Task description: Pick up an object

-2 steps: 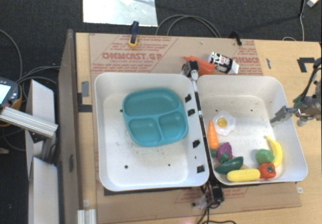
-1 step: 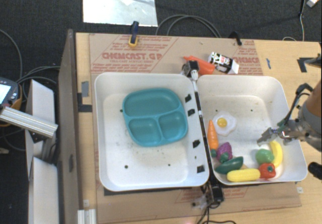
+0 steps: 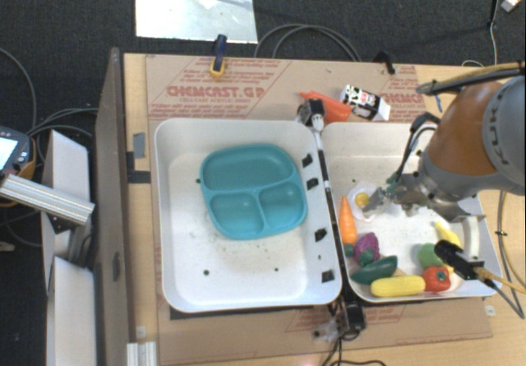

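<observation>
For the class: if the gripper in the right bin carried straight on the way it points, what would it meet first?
The gripper points down and leftward. It would probably meet the white floor of the right bin first, near the orange carrot. Depth is hard to judge.

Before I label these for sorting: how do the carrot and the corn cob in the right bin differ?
The carrot is orange and tapered; the corn cob is yellow and blunt-ended. The carrot lies along the bin's left wall, the corn cob along its near edge. The corn cob looks thicker. Both lie flat in the right bin, untouched by the gripper.

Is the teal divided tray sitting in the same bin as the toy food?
No, the teal divided tray lies in the left bin, while the toy food lies in the right bin.
</observation>
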Motion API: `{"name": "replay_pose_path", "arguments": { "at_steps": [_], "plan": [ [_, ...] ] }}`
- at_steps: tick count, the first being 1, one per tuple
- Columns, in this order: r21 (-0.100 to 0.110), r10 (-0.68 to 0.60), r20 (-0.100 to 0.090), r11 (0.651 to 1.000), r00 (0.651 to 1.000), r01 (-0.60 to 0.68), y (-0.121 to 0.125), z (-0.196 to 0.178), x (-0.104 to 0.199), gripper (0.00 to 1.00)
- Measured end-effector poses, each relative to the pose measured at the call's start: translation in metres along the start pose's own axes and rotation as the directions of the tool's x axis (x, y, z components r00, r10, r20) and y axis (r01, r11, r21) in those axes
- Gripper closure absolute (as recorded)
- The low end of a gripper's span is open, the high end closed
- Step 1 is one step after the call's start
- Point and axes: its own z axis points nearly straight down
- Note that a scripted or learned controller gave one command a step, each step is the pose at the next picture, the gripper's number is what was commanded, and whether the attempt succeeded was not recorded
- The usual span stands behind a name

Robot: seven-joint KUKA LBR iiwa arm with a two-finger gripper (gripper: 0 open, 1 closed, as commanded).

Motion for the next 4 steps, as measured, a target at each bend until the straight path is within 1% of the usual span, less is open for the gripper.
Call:
{"name": "replay_pose_path", "arguments": {
  "at_steps": [1, 2, 3, 4],
  "plan": [
    [-0.002, 0.006, 0.004, 1.000, 1.000, -0.006, 0.050, 0.032, 0.031, 0.00],
    [-0.011, 0.008, 0.006, 1.000, 1.000, -0.008, 0.051, 0.018, 0.029, 1.00],
    [-0.009, 0.007, 0.006, 1.000, 1.000, -0.007, 0.120, -0.076, 0.019, 1.00],
    [0.002, 0.008, 0.004, 1.000, 1.000, -0.008, 0.089, -0.086, 0.036, 1.00]
  ]
}}
